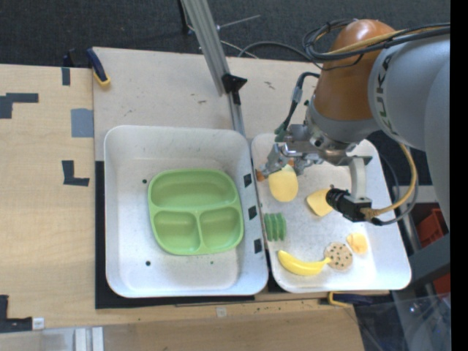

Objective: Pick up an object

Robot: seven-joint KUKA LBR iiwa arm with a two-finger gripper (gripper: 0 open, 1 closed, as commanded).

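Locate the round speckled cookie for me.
The round speckled tan cookie lies near the front of the right white bin, touching the yellow banana's right end, with a small orange piece just beyond it.

Gripper (pixel 287 165) low in right bin (pixel 391 265), just above lemon (pixel 284 186). Nearby: cheese wedge (pixel 318 203), green item (pixel 275 227), banana (pixel 300 264), cookie (pixel 338 255). Green divided plate (pixel 195 211) in left bin (pixel 124 196).
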